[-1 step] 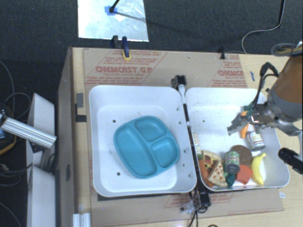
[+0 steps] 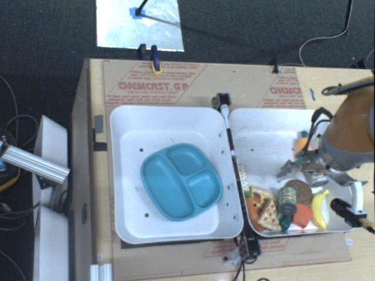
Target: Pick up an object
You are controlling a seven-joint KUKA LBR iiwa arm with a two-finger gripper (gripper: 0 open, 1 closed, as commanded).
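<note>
Two shallow white bins sit side by side on a bench covered with printed cardboard. The left bin (image 2: 123,157) holds a blue divided tray (image 2: 180,181) lying flat near its centre. The right bin (image 2: 263,136) holds a cluster of toy food along its lower edge: a pizza slice (image 2: 269,214), a dark bottle (image 2: 287,202), a brown round cookie (image 2: 299,188), an orange-red block (image 2: 302,216) and a yellow banana (image 2: 319,208). The arm (image 2: 351,127) enters from the right of the frame. Its gripper (image 2: 303,167) hangs over the right bin, just above the food cluster. A silver sheet (image 2: 139,16) lies at upper left of the frame.
</note>
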